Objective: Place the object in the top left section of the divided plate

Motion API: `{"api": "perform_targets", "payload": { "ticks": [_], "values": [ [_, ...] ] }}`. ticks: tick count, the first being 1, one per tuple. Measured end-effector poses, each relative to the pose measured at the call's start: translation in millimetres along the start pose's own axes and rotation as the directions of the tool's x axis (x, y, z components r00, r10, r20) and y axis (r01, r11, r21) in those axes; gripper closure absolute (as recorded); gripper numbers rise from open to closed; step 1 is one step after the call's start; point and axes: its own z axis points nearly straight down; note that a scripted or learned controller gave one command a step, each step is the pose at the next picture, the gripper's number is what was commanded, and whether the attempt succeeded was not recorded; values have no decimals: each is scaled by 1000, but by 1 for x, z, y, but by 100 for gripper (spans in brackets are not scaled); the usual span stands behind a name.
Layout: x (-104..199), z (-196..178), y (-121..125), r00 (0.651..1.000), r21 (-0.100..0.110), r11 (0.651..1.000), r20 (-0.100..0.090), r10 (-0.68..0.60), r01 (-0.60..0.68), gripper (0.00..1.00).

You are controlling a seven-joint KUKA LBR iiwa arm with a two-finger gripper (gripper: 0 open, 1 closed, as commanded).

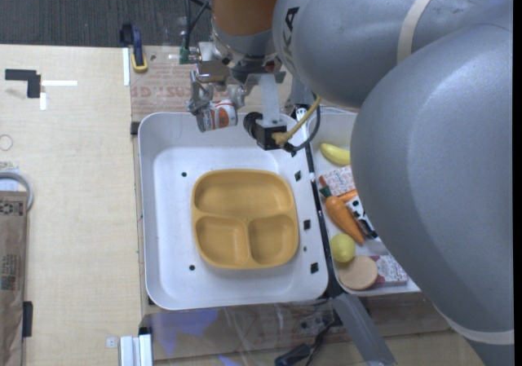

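A tan divided plate (245,177) lies in the middle of the left white bin (167,193). It has one wide section on its far side and two small sections on its near side, all bare. My gripper (217,106) hangs over the bin's far edge, beyond the plate. It is shut on a small white and orange can (220,118), which lies sideways between the fingers. The big grey arm covers the upper right of the camera view.
The right bin holds a banana (334,152), a carrot (342,218), a yellow-green lemon (343,249), a round beige piece (357,273) and some cards. A black fitting with a yellow cable (265,130) sits at the dividing wall. Wooden bench lies to the left.
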Motion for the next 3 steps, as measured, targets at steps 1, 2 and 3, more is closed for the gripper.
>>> {"api": "perform_targets", "payload": {
  "ticks": [1, 2, 3],
  "values": [
    [2, 22, 0, 994, -3, 994, -4, -109, 109, 100],
    [-11, 73, -1, 939, -6, 939, -4, -344, 344, 100],
    [-5, 153, 1, 854, -9, 854, -2, -520, 520, 100]
  ]
}}
